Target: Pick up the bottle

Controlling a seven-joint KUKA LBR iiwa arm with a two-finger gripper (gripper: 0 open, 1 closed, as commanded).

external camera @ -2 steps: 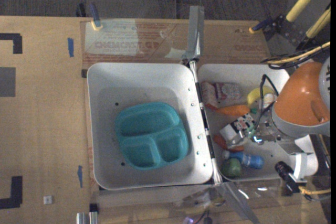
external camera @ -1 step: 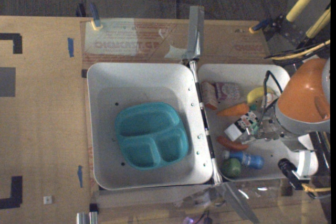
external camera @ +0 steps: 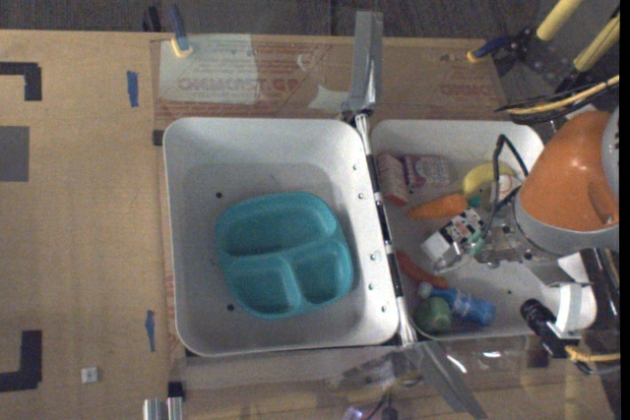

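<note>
Lying in right bin (external camera: 512,138): bottle (external camera: 463,307)

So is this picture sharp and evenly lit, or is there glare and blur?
Camera view: overall soft; small items in the right bin are hard to make out. Glare on the clear sheet above the left bin. The teal tray casts only a faint shadow; the orange arm band looks blurred.

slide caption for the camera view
Gripper poised over the right bin's clutter; teal tray in the left bin.
</note>
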